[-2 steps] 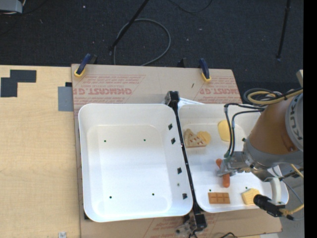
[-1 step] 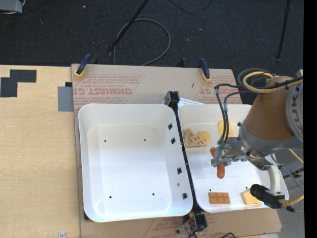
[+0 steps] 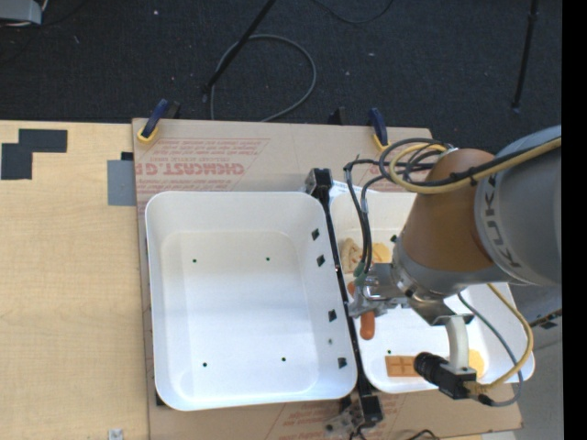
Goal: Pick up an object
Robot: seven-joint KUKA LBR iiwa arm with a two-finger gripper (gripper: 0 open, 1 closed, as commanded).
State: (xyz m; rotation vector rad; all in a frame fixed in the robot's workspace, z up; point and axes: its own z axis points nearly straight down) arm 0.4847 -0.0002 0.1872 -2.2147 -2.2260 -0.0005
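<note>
The arm hangs over the right bin (image 3: 519, 337); the tool's (image 3: 369, 301) state cannot be told. A sausage (image 3: 368, 325) lies just below it; the tool should centre over it, then descend straight.

A pale wooden worktop (image 3: 64, 282) carried a sheet of printed cardboard (image 3: 229, 159), pinned at its far edge by two blue-and-yellow clamps (image 3: 154, 122), with grey and black tape patches (image 3: 37, 149) stuck to the wood at the left and dark carpet (image 3: 138, 35) with black cables (image 3: 275, 53) beyond
</note>
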